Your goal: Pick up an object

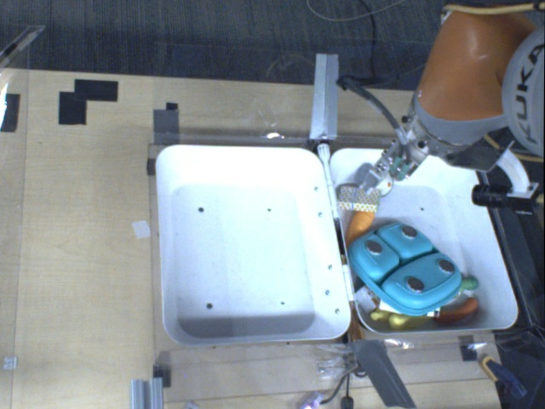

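Arm: we see the grey arm with its orange band [464, 62] reaching in from 2 o'clock, its wrist slanting down toward the right bin's far-left corner.
End effector: we place the end effector [368, 186] low over the right bin [498, 262], at about 10 o'clock within it, beside the wall dividing the two bins. We cannot tell how far apart it stands, nor whether it has hold of anything.
Patterned piece: a small grey-and-white patterned piece [358, 198] sits right at the tip of the end effector; whether it belongs to the tool or to an object we cannot say.
Orange object: an orange object [361, 222] lies just below that tip, against the dividing wall.
Blue tray: a turquoise moulded tray [404, 267] with four round hollows lies at the bin's centre toward 6 o'clock, resting over other items.
Small items: a yellow-green piece [387, 318] and a red one [456, 311] peek out at the tray's 6 o'clock edge.
Left bin: the left bin [170, 228] stands touching the right one on the worktop [77, 228].
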You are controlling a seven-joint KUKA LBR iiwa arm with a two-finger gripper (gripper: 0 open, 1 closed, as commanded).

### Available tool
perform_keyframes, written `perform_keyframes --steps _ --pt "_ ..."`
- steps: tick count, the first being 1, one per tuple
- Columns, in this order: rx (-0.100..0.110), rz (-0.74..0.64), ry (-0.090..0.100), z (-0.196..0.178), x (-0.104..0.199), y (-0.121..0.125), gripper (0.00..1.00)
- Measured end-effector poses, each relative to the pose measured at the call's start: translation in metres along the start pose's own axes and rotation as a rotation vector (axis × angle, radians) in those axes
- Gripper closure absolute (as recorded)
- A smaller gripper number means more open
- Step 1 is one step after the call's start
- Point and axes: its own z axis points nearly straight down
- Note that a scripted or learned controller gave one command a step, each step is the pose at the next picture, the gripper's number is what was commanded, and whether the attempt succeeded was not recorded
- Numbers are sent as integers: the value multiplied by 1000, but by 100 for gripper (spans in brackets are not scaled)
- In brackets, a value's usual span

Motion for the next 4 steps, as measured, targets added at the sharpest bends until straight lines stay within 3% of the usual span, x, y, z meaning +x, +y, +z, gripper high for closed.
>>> perform_keyframes --steps 1,2,3,4 --pt "1 -37 0 -11 7 -35 100" --pt "1 -87 0 -14 -52 -13 100" --pt "1 -91 2 9 -19 38 100" --pt "1 -164 1 19 3 2 100"
